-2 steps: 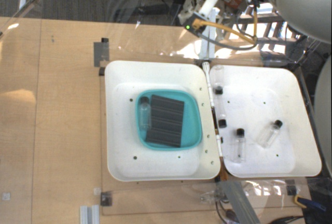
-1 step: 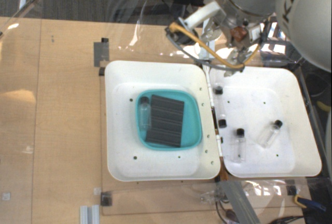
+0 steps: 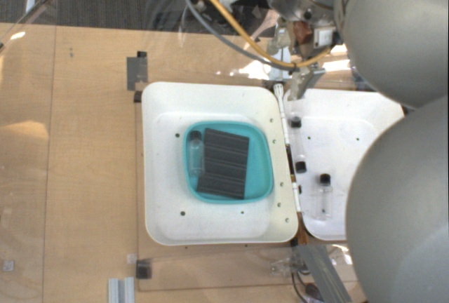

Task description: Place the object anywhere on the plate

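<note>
Ridged dark grey rectangular block point(image 3: 223, 163) lies on the square teal plastic plate point(image 3: 263, 175); placement looks complete. Gripper point(image 3: 298, 84) above the plate's far right corner; grip state unclear. Next: likely retreat

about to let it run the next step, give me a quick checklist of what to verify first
1. Plate sits inside the left bin: ok.
2. Dark ridged block lies on the plate: ok, so the placing looks done.
3. Block fully within the plate rim: ok.
4. Clear vial beside the block, also on the plate: ok.
5. Tool away from the plate, up over the bins' top edge: ok.
6. Tool holding nothing: cannot tell.
</note>
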Controlling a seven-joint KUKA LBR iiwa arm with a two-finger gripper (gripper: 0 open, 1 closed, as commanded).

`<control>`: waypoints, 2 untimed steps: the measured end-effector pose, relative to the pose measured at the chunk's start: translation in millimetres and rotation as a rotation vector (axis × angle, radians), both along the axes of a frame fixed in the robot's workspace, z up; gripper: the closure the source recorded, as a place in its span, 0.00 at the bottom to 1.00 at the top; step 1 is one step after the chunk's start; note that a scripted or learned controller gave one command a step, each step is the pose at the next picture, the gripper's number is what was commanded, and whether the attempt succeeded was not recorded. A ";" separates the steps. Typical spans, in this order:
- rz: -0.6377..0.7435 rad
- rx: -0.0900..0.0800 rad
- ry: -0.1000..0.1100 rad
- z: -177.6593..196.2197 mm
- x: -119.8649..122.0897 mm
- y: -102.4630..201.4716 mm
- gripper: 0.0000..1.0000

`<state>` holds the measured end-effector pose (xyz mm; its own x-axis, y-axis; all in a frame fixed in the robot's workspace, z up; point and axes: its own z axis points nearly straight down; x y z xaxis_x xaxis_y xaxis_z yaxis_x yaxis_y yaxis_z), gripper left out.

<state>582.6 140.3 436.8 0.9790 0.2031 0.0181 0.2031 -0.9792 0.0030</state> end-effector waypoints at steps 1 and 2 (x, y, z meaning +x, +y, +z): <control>0.021 -0.003 0.013 -87.6 -8.6 -29.3 0.00; 0.005 0.000 0.012 -157.5 -35.4 49.3 0.00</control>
